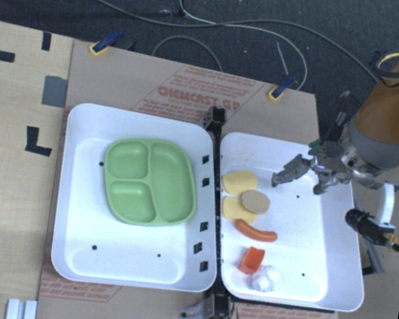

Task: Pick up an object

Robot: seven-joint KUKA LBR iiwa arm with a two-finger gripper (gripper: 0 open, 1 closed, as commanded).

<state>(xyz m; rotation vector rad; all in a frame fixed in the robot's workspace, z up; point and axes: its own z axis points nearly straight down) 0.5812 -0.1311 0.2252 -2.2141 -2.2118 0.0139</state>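
Note:
In the right bin (331, 277) lie a yellow round piece (240, 181), a tan disc (255, 201) on a second yellow piece (232, 210), a red-orange sausage (255, 233), a small red block (251, 259) and a white crumpled item (263, 281). My gripper (305, 178) hangs over the upper part of this bin, to the right of the yellow piece and apart from all the food. Its two dark fingers (286, 172) are spread, with nothing between them.
The left bin (75, 171) holds a green divided plate (150, 181). Black clips run along the seam (206, 209) between the bins. Cardboard lies under both bins, and cables cross the dark floor behind.

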